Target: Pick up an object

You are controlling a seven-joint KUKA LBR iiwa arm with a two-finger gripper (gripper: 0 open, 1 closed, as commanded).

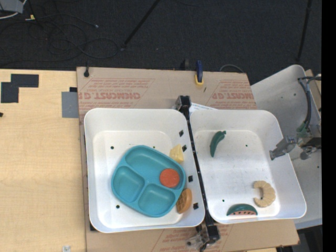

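Nothing is picked up yet, by my judgement: every object lies loose in the bins, and the grasp, the lift and even the approach are left to do. In the right bin (286, 140) sit a green pepper (217, 142) toward the back, a tan crescent (264, 193) near the front right and a melon slice (241, 210) against the front wall. The left bin (97, 140) holds a blue tray (137, 185) with an orange ball (169, 178) in one compartment, a yellow piece (177, 154) just beside its back edge and a brown piece (184, 200) at its front right corner. The gripper (302, 143) hangs at the view's right, outside the right bin's rim, holding nothing that I can see; whether it is released or clenched I cannot tell, as it is small, partly cut off and blurred against the white panel.
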